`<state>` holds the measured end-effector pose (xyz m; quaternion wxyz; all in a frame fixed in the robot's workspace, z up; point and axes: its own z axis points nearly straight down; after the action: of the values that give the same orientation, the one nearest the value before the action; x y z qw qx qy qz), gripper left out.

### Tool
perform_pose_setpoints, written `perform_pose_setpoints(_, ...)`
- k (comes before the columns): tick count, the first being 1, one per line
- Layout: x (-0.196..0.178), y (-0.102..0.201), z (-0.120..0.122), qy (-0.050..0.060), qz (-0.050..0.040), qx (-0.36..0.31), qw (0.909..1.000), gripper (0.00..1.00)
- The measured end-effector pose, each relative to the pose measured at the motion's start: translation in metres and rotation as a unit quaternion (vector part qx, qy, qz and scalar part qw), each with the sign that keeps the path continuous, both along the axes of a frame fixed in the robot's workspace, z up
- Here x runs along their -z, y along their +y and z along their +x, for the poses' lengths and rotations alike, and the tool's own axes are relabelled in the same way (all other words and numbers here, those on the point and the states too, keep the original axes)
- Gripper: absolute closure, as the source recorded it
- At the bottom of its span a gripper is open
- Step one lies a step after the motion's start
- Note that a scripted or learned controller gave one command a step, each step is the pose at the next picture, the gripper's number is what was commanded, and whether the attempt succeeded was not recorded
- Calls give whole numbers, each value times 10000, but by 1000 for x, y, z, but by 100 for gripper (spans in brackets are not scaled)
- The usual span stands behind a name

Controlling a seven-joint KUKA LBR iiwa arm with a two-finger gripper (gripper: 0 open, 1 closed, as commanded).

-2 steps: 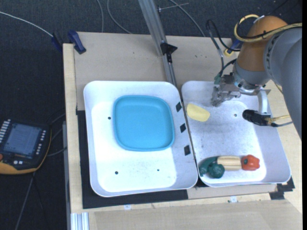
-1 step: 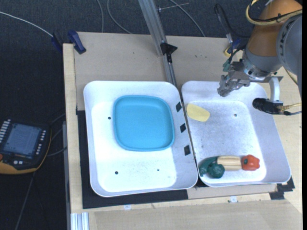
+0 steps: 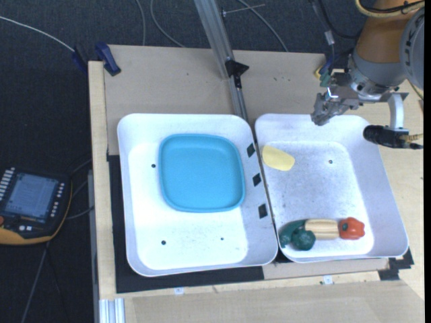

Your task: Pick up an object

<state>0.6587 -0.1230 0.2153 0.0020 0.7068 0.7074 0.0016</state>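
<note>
Yellow object (image 3: 277, 158) lies in the right bin (image 3: 377, 173), at that bin's 10 o'clock corner.
No readable writing shows anywhere. Gripper (image 3: 323, 115) hangs over the bin's far rim, at 1 o'clock from the yellow object and apart from it; whether its jaws are spread or pressed together cannot be told.
</note>
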Motion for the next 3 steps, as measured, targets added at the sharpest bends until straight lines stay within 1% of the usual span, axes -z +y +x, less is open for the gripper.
perform_pose_setpoints(1, -43, -2, 3, 5, 0, 3, 10000, 100)
perform_pose_setpoints(2, -47, 38, -17, 19, 6, -11, 10000, 100)
perform_pose_setpoints(3, -33, 84, -38, 27, 8, -15, 10000, 100)
